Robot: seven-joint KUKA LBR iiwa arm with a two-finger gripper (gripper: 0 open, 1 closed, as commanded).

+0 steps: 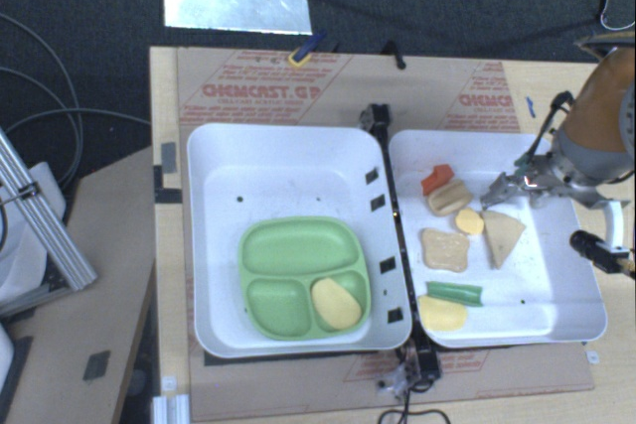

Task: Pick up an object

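The right bin (571, 308) holds several toy foods: a red piece (436, 179), a tan roll (449, 198), a small yellow round piece (470, 222), a pale cheese wedge (503, 238), a toast slice (444, 250), a green pod (454, 292) and a yellow piece (442, 314). My gripper (497, 194) reaches in from the right and hangs low in the right bin. It is just above the cheese wedge's top corner and right of the roll. Nothing is visibly held.
The left bin (278, 164) carries a green divided plate (298, 248) with a yellow food piece (337, 303) in its lower right compartment. A black divider ridge (390, 213) runs between the bins. The arm's grey body (596, 154) overhangs the right bin's far right side.
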